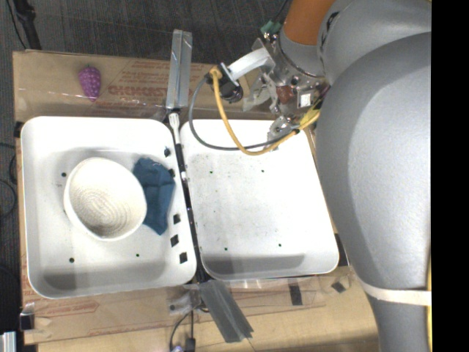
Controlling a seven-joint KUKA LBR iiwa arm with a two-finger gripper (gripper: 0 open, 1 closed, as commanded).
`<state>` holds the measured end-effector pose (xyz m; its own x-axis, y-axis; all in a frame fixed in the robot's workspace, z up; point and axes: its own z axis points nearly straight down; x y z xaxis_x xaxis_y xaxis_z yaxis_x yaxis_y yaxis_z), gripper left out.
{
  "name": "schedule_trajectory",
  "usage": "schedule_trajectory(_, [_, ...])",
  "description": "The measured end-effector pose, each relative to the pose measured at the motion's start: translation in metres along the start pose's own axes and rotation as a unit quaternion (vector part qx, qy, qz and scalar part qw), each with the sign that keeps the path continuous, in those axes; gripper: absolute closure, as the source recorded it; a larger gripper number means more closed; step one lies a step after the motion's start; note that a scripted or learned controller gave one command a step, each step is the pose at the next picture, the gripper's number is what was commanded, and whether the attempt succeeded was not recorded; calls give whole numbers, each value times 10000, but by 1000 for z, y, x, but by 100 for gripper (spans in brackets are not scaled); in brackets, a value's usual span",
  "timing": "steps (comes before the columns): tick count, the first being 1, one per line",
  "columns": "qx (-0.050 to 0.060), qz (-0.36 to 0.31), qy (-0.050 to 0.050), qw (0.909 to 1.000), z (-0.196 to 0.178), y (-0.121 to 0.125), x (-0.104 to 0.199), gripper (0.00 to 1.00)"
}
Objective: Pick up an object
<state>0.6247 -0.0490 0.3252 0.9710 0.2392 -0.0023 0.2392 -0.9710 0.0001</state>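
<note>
The claw [282,112] is hanging over the far edge of the right bin [256,204], cables looping beside it; whether it is released or clenched cannot be told from here. Well to its left, in the left bin [44,196], a white bowl [106,196] is lying with a blue cloth [156,193] touching its near side. A purple object [90,81] is sitting far left, outside the bins.

Dark carpet floor [88,13] lies behind a cardboard-covered bench [132,86] under even light.
</note>
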Motion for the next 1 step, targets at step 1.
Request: schedule_trajectory(1, [5,46,-13,10000,74,-65,32,0])
